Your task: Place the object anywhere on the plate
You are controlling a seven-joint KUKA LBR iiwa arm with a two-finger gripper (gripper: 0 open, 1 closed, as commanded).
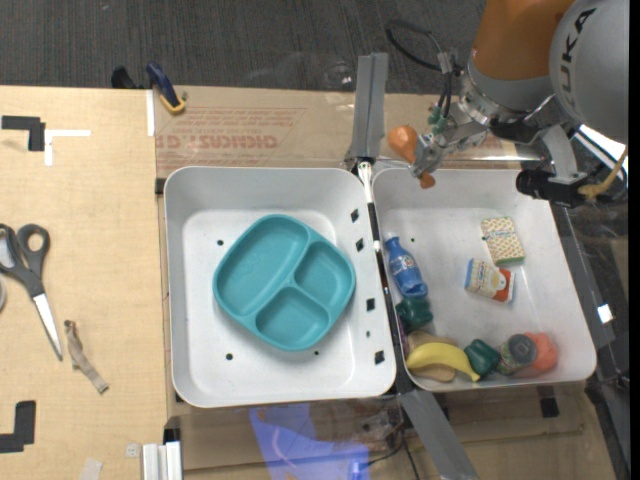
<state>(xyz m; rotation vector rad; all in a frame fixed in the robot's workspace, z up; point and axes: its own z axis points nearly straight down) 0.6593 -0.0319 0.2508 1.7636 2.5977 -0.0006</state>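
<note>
The hand [428, 160] hangs over the far left corner of the right bin [566, 258], close to the divider between the two bins, with the grey arm [590, 38] and its orange band coming in from two o'clock. An orange object [403, 142] sits right at the hand, on its ten o'clock side, and a small orange bit shows at the fingertips; whether the object is truly pinched between the fingers or only lies behind them cannot be told from this slanted view, nor how far apart the fingers stand. Judging by the height and position, the step in hand looks like the carry: a thing lifted from the right bin and on its way across. The blue plate [285, 282], with three compartments, lies in the middle of the left bin [185, 268], at about eight o'clock from the hand and well apart from it. The next move would call for travel over the divider toward that plate, then a descent above any compartment before letting go. Left in the right bin are a blue bottle [404, 268] near the divider, a small carton [490, 279] and a checked packet [502, 239] toward the middle, and a banana [442, 359] with other small toys along the near edge. Scissors [33, 271] lie on the counter [80, 388] at nine o'clock.
</note>
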